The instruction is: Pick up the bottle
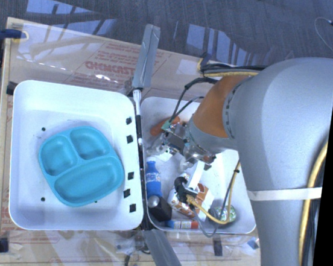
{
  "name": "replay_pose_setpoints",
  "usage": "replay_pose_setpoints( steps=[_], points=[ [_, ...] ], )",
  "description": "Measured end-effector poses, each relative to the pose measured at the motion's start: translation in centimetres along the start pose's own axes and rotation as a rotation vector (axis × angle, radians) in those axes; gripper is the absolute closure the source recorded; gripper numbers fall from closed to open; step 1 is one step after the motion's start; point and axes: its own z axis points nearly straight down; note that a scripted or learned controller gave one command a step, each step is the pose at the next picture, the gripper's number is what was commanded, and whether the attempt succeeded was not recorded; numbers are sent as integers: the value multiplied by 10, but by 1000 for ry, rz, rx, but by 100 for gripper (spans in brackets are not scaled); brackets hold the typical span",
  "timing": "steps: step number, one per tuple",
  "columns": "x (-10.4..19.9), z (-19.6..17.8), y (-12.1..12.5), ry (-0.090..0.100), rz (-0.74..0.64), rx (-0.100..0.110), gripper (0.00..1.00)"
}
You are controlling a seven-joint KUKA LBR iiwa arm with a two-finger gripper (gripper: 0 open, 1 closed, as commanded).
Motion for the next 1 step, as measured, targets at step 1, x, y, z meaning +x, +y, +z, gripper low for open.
replay_pose_setpoints(
  steps=[1],
  points=[
    [5,-1,43,0,80,-3,0]
  ],
)
